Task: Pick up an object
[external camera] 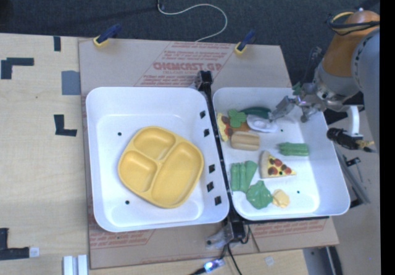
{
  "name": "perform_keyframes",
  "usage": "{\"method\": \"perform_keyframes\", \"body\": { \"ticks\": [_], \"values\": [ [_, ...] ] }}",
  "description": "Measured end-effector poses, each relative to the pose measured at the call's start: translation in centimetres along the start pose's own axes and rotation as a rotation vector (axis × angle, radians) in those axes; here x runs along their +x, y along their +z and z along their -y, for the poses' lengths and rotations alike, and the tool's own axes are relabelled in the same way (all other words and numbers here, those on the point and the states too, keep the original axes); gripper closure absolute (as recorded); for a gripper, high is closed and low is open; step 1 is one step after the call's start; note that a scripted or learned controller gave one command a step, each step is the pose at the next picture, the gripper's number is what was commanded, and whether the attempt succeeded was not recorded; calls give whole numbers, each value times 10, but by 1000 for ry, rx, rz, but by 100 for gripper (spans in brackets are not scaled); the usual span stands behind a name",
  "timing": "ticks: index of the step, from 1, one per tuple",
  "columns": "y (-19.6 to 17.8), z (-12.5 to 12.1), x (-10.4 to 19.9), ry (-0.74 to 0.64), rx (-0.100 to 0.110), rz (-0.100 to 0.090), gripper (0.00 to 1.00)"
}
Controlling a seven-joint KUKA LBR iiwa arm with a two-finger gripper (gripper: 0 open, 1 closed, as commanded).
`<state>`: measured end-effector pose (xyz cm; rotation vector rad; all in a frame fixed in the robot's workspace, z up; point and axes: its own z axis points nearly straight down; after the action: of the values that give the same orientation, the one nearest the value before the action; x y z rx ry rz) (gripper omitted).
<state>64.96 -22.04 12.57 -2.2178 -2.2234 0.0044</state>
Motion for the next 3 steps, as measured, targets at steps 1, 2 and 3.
{"method": "perform_keyframes", "body": {
  "ticks": [1, 2, 3],
  "values": [
    [43, 0, 2, 0, 0, 0, 0],
    [30, -1, 2, -2, -4, 2, 100],
    [-31, 2, 5, 1, -4, -1, 100]
  ]
}}
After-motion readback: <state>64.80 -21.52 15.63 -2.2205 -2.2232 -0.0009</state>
